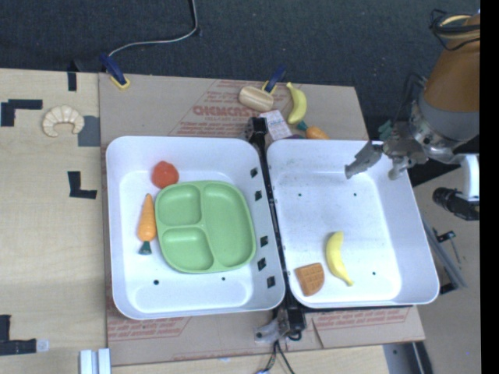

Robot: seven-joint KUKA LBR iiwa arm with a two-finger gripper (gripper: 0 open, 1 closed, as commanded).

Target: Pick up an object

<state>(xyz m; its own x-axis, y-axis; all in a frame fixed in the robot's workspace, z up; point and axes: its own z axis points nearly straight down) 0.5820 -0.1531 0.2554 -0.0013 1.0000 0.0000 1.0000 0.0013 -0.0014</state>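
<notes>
1. Banana [336, 257], the likeliest pick, lies at about five o'clock in the right bin [390, 209], just beside a toast slice [309, 277].
2. Green divided plate [206, 226] fills the left bin [125, 209]; a carrot [146, 220] lies at its nine o'clock.
3. Hand [376, 165] hangs released at the right bin's one o'clock, grasping nothing.

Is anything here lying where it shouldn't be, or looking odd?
Yes: some toy food sits outside the bins. A croissant lies alone on the bench at far left, and a bread roll, a banana and a small packet are bunched behind where the two bins meet. Nothing looks spilled or broken.
</notes>
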